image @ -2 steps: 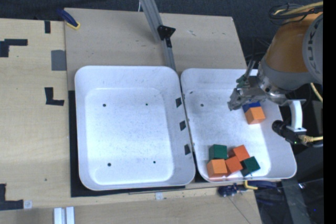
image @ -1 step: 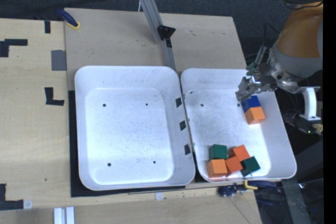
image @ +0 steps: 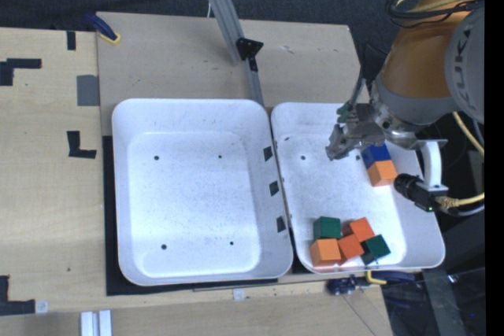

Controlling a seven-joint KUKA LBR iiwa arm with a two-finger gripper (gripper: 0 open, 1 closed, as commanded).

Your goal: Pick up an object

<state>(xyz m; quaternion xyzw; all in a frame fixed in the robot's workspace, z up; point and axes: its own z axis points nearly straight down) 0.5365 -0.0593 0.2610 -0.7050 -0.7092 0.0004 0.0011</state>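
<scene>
Right now the hand (image: 344,144) hangs over the far part of the right bin (image: 311,169); whether it is open or closed, I cannot tell. Just right of it lie a blue block (image: 373,154) and an orange block (image: 382,173), touching. Near the bin's front edge cluster two green and three orange blocks (image: 348,240); the left bin (image: 189,193) sits beside it.

Grey arm (image: 465,27), orange band, looping black cables

three orange blocks (image: 353,238), two green blocks (image: 327,228), one blue block (image: 373,154)
</scene>
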